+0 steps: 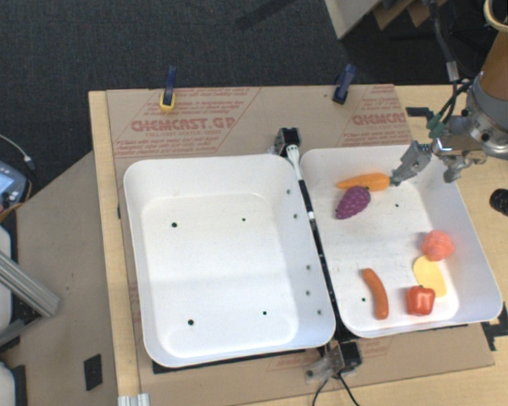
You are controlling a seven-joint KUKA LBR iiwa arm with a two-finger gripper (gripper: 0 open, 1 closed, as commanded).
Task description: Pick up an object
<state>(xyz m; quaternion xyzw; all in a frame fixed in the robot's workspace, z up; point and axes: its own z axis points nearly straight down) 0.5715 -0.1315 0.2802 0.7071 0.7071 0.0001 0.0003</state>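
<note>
The counter [232,106], faced with brown board, carries two shallow white bins side by side. The left bin [146,246] has only bare floor with a few dark dots. The right bin [483,271] holds all the candidates: an orange carrot [365,182] at about eleven o'clock on its floor, a purple grape bunch [352,202] touching or just beside the carrot on its lower side, and toward five o'clock a cluster of a pink-orange ball [438,245], a yellow piece [430,275], a red pepper [420,300] and a sausage [377,292].

The gripper [424,165] hangs at the bin's one o'clock corner, its fingers spread wide with nothing between them; one finger [407,164] reaches toward the carrot's right end, though whether it touches is hard to judge at this slant.

The step in hand looks like the approach to the carrot. To do it well, the gripper should centre over the carrot's middle, turn so the fingers straddle its narrow width, and come down clear of the grapes. The risk is nudging the carrot along the slick floor, or pinching the grapes with it.
</note>
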